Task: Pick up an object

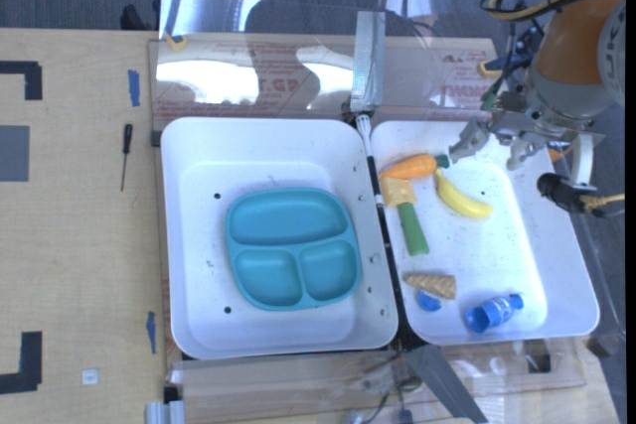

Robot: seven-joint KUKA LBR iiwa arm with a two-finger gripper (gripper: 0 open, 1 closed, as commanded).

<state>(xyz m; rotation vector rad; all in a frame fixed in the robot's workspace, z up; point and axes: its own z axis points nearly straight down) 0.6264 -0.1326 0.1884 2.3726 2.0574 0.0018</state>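
In the right bin (pixel 556 313) lie an orange carrot (pixel 409 167), a yellow banana (pixel 461 199), a green stick with a yellow end (pixel 408 219), a tan cone (pixel 432 285) and a small blue bottle (pixel 492 311). My gripper (pixel 493 148) hangs over the far part of this bin, just beyond the banana and to the right of the carrot. Its fingers (pixel 465 144) are spread open and nothing sits between them. The orange-banded wrist (pixel 584 40) rises above it at the upper right.
The left bin (pixel 189 174) holds a teal divided plate (pixel 292 246). A shiny metal divider (pixel 368 65) and a clear back wall stand behind both bins. The wooden bench (pixel 70 243) stretches to the left, with a small screwdriver (pixel 125 154) on it.
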